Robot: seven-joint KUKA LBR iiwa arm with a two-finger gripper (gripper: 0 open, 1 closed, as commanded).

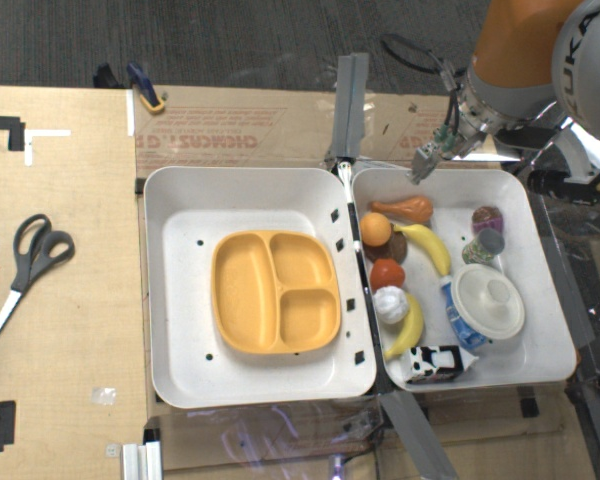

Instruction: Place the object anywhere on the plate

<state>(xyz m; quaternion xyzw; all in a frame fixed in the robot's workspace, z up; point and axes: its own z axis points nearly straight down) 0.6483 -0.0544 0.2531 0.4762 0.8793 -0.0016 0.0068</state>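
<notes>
Nothing sits on the yellow plate [277, 292] yet: the toy food [400, 268] lies in the bin [546, 360] right of the plate, and the gripper [427, 160] hangs above that bin's far edge, its grip too blurry to tell.

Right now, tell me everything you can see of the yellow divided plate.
The yellow plate is a rounded-square tray that looks like smooth plastic, moulded into three compartments: one long section along its left side and two smaller ones stacked on its right, split by raised ridges. It lies flat, right side up, roughly in the middle of the left white bin, resting on the bin's floor and clear of its walls. Nothing lies in any compartment. The gripper hangs far off, above the right bin's back edge.
</notes>
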